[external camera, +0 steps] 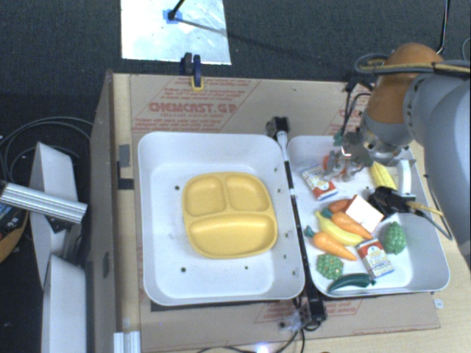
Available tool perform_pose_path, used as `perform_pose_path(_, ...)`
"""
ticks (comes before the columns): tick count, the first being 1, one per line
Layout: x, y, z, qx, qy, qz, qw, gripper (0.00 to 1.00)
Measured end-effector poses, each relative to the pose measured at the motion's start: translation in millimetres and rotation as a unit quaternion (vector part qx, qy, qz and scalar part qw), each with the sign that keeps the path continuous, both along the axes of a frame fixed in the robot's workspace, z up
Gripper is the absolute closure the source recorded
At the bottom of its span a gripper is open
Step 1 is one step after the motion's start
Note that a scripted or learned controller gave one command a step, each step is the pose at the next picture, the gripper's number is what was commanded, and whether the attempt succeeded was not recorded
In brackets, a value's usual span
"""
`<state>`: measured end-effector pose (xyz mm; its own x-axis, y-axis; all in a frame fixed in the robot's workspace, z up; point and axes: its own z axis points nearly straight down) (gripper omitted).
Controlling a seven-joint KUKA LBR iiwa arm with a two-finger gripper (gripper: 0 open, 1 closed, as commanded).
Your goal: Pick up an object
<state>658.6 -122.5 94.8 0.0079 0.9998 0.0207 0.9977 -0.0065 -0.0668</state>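
While the arm is reaching in from the right, its pincer is hovering over the far left of the right bin, just above a small red-and-white packet; whether it is apart or together, I cannot tell.

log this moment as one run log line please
arm: over right bin | gripper: above small carton, grasp unconfirmed | left bin: yellow tray
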Motion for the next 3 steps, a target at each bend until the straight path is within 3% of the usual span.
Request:
perform_pose_path(1,0,0,0,-0.0003,-0.001,0.0,1.0,0.0)
perform_pose_path(2,0,-52,74,-0.0119,-0.036,0.004,0.9993,0.0)
perform_pose_path(3,4,-30,23,-0.0105,-0.034,0.006,0.9993,0.0)
